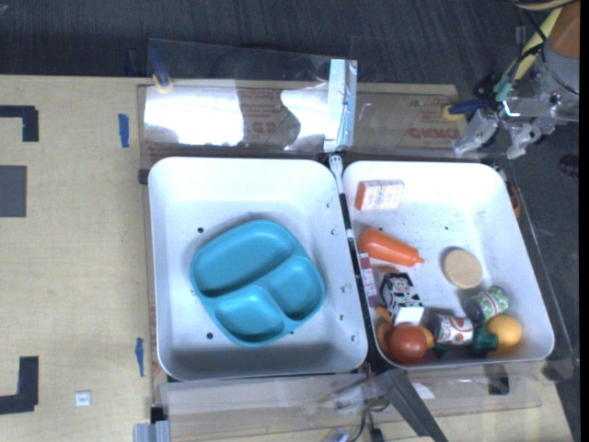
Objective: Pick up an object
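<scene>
My gripper (498,139) hangs beyond the far right corner of the right bin (515,247), outside it and over the bench. Its fingers stand apart with nothing between them. In the right bin lie a red and white box (380,194), an orange carrot (389,247), a tan round disc (462,267), a black and white packet (398,290), a red tomato (409,342), a small red-labelled bottle (454,330), a green can (493,300) and a yellow-orange fruit (504,330). A blue divided plate (258,279) lies in the left bin (175,210).
A clear plastic sheet with a metal edge (340,104) stands behind the left bin. Yellow and blue cables (525,58) hang by the arm at the top right. The objects crowd the right bin's near edge.
</scene>
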You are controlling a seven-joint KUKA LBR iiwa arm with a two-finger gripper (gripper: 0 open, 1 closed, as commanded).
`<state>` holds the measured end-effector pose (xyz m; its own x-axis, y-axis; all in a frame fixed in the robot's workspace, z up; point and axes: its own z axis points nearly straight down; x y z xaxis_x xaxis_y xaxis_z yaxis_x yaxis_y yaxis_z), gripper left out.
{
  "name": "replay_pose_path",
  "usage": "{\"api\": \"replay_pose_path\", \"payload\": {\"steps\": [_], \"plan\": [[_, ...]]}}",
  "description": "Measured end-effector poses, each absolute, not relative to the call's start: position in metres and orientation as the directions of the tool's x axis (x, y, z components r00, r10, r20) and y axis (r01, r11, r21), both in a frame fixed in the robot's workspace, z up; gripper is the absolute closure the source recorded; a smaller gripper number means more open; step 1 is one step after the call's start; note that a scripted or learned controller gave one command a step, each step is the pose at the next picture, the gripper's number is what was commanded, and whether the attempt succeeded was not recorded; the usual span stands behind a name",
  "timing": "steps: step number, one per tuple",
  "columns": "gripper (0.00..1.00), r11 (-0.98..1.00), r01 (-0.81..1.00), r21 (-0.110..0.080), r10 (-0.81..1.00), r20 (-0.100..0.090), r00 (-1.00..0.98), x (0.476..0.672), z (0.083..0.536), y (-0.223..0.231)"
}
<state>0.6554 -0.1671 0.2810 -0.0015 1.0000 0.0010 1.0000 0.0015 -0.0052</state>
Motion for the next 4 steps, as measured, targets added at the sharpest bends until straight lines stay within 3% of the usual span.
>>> {"api": "replay_pose_path", "payload": {"steps": [1, 2, 3, 4], "plan": [[0.00, 0.001, 1.000, -0.005, 1.000, 0.001, -0.001, 0.655, 0.281, -0.167], [0.00, 0.277, 0.961, -0.008, 0.961, 0.004, -0.277, 0.667, 0.217, -0.095], [0.00, 0.415, 0.910, 0.003, 0.910, -0.002, -0.415, 0.557, 0.086, -0.115], [0.00, 0.501, 0.865, 0.008, 0.865, -0.005, -0.501, 0.531, 0.087, -0.114]]}}
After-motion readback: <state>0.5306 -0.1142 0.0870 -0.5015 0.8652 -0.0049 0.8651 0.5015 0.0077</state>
